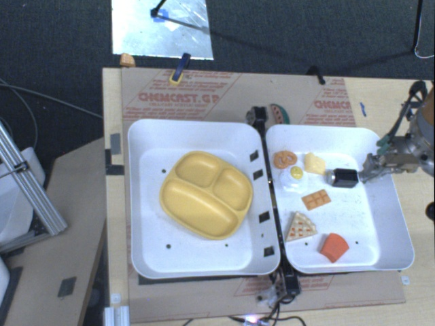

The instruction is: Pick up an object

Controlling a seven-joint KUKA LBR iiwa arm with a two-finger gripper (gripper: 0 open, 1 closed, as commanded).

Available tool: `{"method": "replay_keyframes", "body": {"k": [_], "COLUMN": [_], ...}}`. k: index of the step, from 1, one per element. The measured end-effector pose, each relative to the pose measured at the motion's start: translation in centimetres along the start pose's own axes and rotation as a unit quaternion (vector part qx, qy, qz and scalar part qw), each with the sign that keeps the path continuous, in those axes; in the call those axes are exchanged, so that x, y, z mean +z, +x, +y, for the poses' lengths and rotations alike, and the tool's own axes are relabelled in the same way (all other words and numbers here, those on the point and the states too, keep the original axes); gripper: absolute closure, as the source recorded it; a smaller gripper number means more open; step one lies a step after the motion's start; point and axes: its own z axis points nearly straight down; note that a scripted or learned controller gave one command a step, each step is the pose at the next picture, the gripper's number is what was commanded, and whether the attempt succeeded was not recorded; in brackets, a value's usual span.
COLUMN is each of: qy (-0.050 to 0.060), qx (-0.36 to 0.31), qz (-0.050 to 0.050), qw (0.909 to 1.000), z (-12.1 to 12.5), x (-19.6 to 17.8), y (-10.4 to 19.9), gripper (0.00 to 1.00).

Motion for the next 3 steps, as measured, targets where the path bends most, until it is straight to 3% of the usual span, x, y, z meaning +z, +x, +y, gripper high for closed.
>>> {"method": "replay_keyframes", "body": {"k": [3], "qy": [-0.005], "qx": [-0.007], "qz": [-0.001], "qw": [1.0], "z": [0.4], "x": [-3.2], "y": [0.1], "gripper": [1.0]}}
